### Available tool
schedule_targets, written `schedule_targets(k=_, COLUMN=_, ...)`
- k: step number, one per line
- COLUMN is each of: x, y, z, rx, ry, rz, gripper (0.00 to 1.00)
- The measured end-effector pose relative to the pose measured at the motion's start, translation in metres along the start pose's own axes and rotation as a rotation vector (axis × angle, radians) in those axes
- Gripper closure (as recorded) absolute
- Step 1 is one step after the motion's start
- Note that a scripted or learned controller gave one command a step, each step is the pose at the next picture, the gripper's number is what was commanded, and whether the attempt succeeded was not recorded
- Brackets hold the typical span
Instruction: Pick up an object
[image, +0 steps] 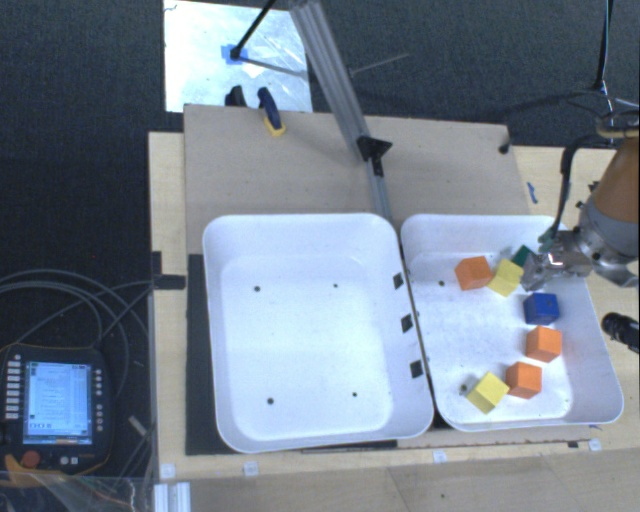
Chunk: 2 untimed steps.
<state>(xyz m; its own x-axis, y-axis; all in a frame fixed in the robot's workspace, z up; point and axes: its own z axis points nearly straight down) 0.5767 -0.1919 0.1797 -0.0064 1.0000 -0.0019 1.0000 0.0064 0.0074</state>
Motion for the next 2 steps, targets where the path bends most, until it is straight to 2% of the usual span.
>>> schedule_targets(k=1, x=-0.001, y=0.002, z=-0.054, rx=-0.001, ry=-0.001, rz=0.000, gripper=1.00)
schedule_targets(k=2, x=0.053, y=0.023, z=-0.061, rx=0.002, ry=0.003, rz=-0.005, gripper=1.00)
